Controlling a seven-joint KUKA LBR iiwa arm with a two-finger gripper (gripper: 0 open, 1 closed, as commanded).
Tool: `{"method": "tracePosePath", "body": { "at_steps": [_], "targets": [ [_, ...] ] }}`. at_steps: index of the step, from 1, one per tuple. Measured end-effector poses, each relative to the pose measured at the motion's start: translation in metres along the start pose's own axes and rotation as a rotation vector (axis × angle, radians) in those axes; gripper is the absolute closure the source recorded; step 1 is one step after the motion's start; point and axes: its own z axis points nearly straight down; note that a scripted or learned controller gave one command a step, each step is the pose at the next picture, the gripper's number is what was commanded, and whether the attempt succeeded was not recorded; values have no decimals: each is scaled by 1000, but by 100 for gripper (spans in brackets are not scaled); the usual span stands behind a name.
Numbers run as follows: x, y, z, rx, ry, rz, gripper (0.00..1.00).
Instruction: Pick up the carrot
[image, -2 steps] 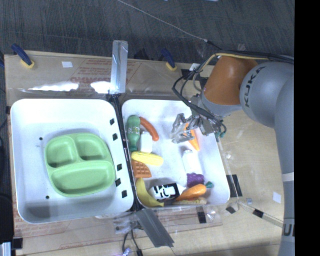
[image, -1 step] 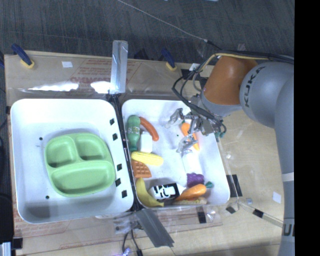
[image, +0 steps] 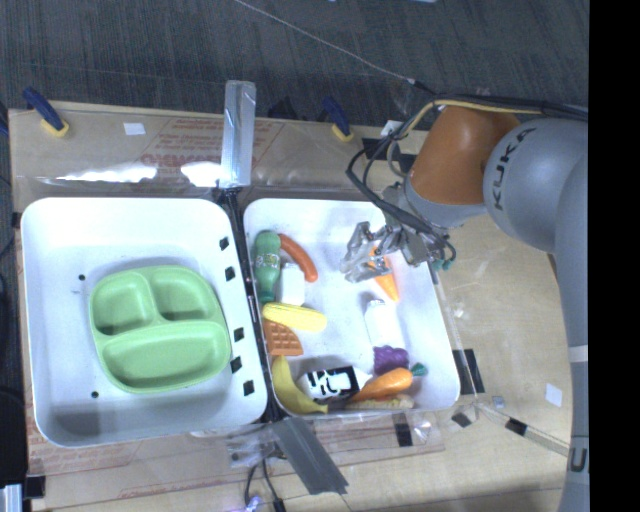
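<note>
The carrot is orange with a green leafy end and lies along the front wall of the right bin, beside a purple bunch of grapes. My gripper hangs low over the back right part of that bin, well behind the carrot. A small orange wedge-shaped piece sits right at the gripper's front side; whether it touches the gripper is unclear.
The right bin also holds a white bottle, a sausage, a green vegetable, a corn cob, a waffle, a banana and a black-and-white item. A green divided plate lies in the left bin.
</note>
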Motion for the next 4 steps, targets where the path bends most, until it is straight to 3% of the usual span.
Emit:
{"method": "tracePosePath", "body": {
  "at_steps": [1, 2, 3, 4],
  "targets": [
    [0, 0, 0, 0, 0, -1, 0],
    [-2, 1, -11, 3, -6, -4, 100],
    [-2, 1, -11, 3, -6, -5, 0],
    [-2, -6, 23, -4, 8, 82, 0]
  ]
}}
